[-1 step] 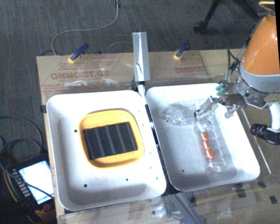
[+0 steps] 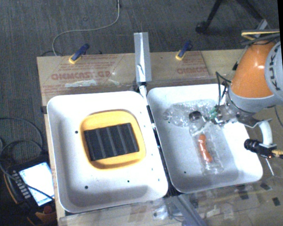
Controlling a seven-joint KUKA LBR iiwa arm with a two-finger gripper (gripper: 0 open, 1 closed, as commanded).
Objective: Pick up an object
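a: bottle (image 2: 206,146) is where?
b: right bin (image 2: 245,175), lying flat near the middle, clear plastic, orange bit inside, dark cap toward the far end.
a: left bin (image 2: 63,122)?
b: yellow tray (image 2: 113,139) with a dark ribbed insert, sits about center.
a: arm (image 2: 256,78)?
b: comes in from the right, orange band over the right bin's far right corner.
a: gripper (image 2: 215,116)?
b: just beside the bottle's cap end, near crumpled clear wrap (image 2: 181,112). can't tell open or closed, can't tell if it has anything.
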